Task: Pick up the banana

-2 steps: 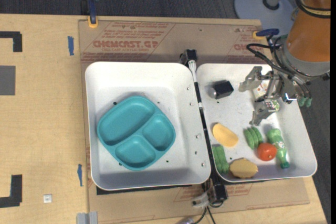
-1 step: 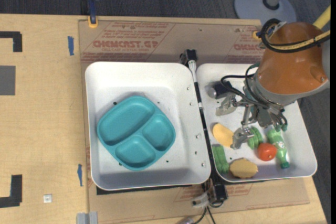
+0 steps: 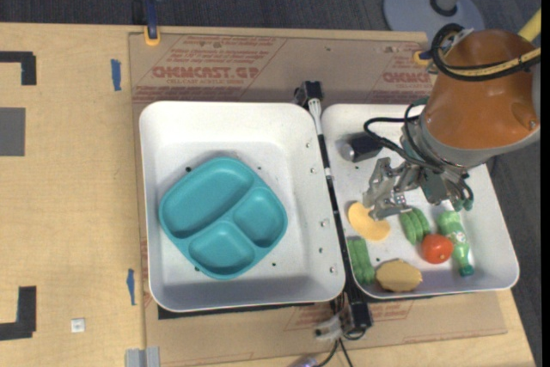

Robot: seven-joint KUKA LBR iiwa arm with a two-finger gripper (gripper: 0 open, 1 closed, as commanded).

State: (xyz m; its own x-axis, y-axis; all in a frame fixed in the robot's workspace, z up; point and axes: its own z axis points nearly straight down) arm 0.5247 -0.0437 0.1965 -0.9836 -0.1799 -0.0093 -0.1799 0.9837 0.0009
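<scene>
From the overhead camera, 2 shallow white bins sat side by side on a brown board printed with red lettering, the left bin [image 3: 163, 133] and the right bin [image 3: 503, 266], both smooth plastic with rounded corners. The left one carried 1 teal plate [image 3: 223, 217], glossy, rounded and split into 3 compartments, lying turned at an angle. The right one carried the food: 1 banana [image 3: 367, 223], pale yellow and curved, near the middle of the bin's left half; 1 red tomato [image 3: 436, 248], round and shiny; 1 tan potato-like lump [image 3: 399, 275], matte, at the near edge; and about 4 green pieces, among them a ridged green vegetable [image 3: 415, 224] and a long green pod [image 3: 361, 260] by the left wall.

1 arm [image 3: 477, 99] reached in from the right, its orange band bulking over the right bin and black cable looping across it. The wrist pointed down and leftward, and the gripper [image 3: 383, 200] of bare metal hung right over the banana's upper end. The 2 fingers looked slightly spread, their tips touching or just above the banana; whether they pinched it could not be told from this angle.
</scene>
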